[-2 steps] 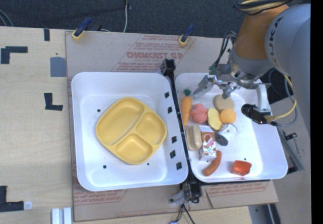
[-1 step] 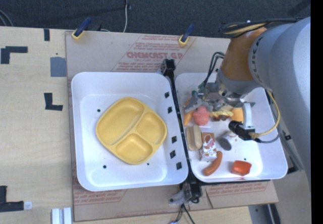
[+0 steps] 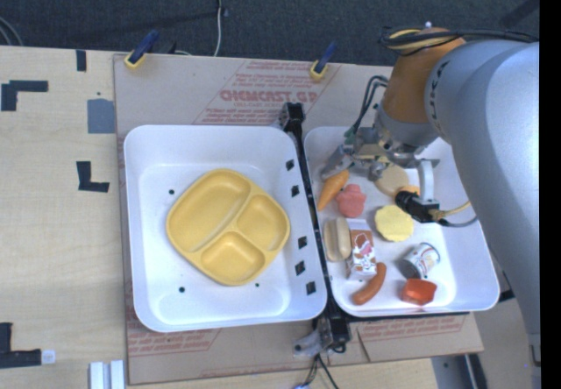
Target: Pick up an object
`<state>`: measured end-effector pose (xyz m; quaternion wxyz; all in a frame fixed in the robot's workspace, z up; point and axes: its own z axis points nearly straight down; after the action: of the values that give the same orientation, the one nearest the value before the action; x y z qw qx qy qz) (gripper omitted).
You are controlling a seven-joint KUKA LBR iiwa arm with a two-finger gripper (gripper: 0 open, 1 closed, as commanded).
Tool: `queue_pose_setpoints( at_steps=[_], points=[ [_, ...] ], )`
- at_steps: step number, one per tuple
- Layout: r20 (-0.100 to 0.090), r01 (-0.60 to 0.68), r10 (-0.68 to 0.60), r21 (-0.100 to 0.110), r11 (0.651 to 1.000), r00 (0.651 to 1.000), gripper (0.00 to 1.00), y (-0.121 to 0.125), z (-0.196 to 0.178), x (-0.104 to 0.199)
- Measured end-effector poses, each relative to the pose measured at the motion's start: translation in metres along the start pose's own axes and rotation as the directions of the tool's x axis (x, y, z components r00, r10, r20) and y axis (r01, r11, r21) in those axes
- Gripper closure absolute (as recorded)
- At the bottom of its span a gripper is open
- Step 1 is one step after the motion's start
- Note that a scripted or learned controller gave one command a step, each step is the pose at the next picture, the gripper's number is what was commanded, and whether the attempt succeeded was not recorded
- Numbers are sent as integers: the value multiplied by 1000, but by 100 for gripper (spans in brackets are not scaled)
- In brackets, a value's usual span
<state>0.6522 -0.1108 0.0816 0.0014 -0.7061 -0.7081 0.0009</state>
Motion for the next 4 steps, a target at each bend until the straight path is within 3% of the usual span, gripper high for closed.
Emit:
queue_pose_setpoints(
  at_steps=[1, 2, 3, 4],
  points=[
    [2, 0, 0, -1, 1000, 1000, 0, -15, -2, 14],
    [1, -4, 4, -2, 1000, 1000, 0, -82, -2, -3],
    [1, 2, -2, -4, 1000, 1000, 0, -26, -2, 18],
    [2, -2, 2, -2, 1000, 1000, 0, -74, -2, 6]
  ],
)
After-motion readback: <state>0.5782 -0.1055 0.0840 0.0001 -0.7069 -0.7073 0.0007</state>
